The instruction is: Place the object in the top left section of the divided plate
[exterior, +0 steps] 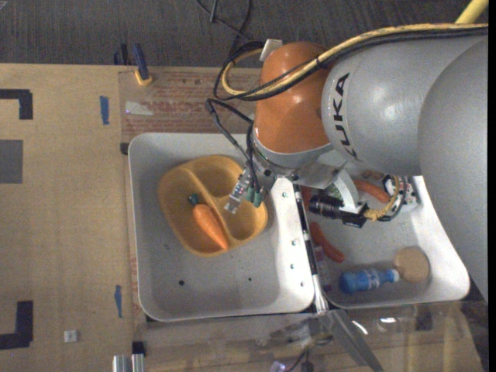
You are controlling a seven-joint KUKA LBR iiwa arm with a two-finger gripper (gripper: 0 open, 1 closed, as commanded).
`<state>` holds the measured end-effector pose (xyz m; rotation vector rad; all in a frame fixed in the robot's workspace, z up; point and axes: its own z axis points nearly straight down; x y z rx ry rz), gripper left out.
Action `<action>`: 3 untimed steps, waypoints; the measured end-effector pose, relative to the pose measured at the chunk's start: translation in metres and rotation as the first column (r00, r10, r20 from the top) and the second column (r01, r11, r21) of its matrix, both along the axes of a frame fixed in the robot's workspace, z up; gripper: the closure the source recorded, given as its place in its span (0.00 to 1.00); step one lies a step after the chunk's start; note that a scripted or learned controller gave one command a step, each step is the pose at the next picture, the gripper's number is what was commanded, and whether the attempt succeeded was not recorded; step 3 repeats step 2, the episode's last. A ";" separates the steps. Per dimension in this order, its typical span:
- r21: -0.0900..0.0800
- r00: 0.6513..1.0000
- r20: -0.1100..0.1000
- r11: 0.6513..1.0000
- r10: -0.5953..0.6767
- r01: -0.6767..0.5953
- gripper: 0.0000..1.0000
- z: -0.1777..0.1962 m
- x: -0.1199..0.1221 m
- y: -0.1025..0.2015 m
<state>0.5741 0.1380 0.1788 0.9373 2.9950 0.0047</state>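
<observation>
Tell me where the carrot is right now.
In the camera view the carrot lies in the lower section of the yellow divided plate in the left bin, just left of the gripper.

Arm (403, 99): shiny smooth grey shell w/ glossy orange band. Bins (155, 277): white, smooth, look like plastic. Divided plate (174, 188): yellow plastic, a bit shiny. Carrot (209, 225): smooth, matt orange. Bench (62, 208): flat, dull, looks like wood.

Right bin (446, 273) partly hidden behind arm (403, 91).
</observation>
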 end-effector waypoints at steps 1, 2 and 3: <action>-0.001 0.964 -0.002 0.964 0.264 -0.264 1.00 0.007 -0.038 -0.052; -0.001 0.924 -0.002 0.924 0.383 -0.383 1.00 0.007 -0.050 -0.101; -0.001 0.924 -0.002 0.924 0.383 -0.383 1.00 0.007 -0.050 -0.101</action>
